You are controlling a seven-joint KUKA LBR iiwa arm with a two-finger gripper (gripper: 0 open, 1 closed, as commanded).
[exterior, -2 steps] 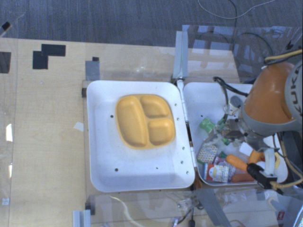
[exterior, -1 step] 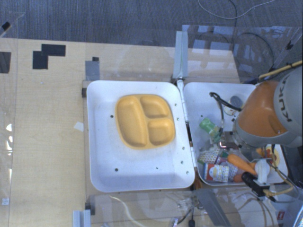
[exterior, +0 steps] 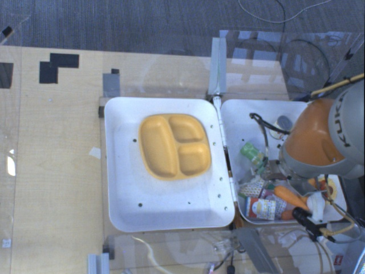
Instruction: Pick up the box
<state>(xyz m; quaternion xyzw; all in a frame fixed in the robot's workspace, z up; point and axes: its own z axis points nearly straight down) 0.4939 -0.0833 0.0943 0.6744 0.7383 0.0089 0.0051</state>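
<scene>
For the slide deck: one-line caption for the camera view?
KUKA arm reaching into the cluttered right bin; yellow divided tray lies in the left bin.

Lighting is pretty even and bright overall, soft daylight-ish, no harsh hotspots. The left bin (exterior: 120, 210) looks clean white with a gentle grey shadow along its lower inside wall, and the yellow tray (exterior: 174, 145) throws barely any shadow. Clear panels behind the right bin (exterior: 236, 116) pick up faint reflections, and there's a pale glare patch on the desk (exterior: 51, 170) at the far left. Sharpness is only so-so: small items in the right bin are mushy, and the arm (exterior: 319, 136) looks a bit soft.
</scene>
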